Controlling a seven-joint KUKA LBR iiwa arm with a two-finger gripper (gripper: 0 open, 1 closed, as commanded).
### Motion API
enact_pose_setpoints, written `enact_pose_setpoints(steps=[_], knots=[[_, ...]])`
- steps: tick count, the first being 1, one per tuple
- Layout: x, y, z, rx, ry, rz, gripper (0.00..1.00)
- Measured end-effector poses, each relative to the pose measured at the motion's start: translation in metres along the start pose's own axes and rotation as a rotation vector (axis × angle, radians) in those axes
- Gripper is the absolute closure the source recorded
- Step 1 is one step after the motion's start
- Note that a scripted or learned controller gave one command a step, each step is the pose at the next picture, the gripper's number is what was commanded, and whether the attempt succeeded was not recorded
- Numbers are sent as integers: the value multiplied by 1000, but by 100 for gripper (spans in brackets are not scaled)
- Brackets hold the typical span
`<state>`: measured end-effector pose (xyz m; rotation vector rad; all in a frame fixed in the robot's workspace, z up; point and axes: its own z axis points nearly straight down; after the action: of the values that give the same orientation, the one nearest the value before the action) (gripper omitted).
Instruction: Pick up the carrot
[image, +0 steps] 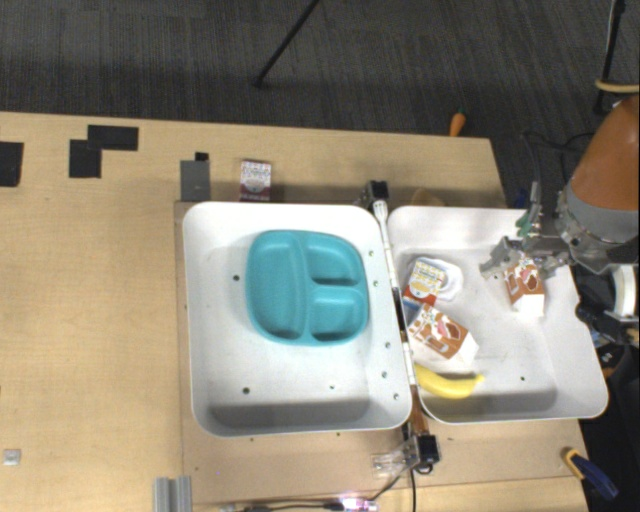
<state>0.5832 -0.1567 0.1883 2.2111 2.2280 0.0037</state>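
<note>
No lettering is showing clearly enough to read. The printed cartons (441, 337) in the right bin (560, 400) and the small tag (256, 178) on the surface (90, 330) are bearing markings, all too small and blurred to make out.

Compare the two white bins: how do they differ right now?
The left bin holds one thing, a teal divided plate; the right bin holds several small items, among them a banana and cartons. The end effector is over the right bin, away from the left. Both are shallow and white.
</note>
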Motion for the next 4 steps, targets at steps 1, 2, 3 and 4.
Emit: enact_pose_setpoints(steps=[1,2,3,4], knots=[[90,13,3,1,5,11,0],[134,-38,-56,-3,3,20,0],[194,3,-35,3,2,18,0],[227,-16,-11,8,2,378,0]])
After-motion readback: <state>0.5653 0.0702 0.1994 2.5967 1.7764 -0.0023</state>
